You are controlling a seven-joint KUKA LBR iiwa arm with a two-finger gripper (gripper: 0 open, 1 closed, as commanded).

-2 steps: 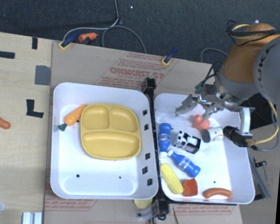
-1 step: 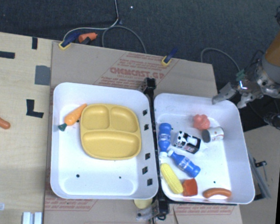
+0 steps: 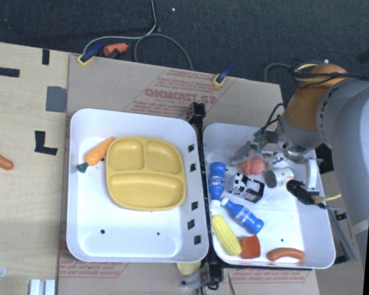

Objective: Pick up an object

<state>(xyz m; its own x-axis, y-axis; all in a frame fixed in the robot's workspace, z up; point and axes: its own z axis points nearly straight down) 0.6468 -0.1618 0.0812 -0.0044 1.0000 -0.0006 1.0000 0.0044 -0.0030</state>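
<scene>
Where the end effector (image 3: 256, 162) hovers, grip unclear, round pink toy (image 3: 255, 165), glossy white bin (image 3: 306, 236).

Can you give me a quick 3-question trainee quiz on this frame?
1. True or false: the yellow divided plastic plate lies in the left white bin.
2. Which toy touches that plate's left edge? A) orange toy carrot B) yellow toy corn cob
3. Fill in: the grey arm's gripper is over the ____ bin.

Key: 1 true; 2 A; 3 right.
</scene>
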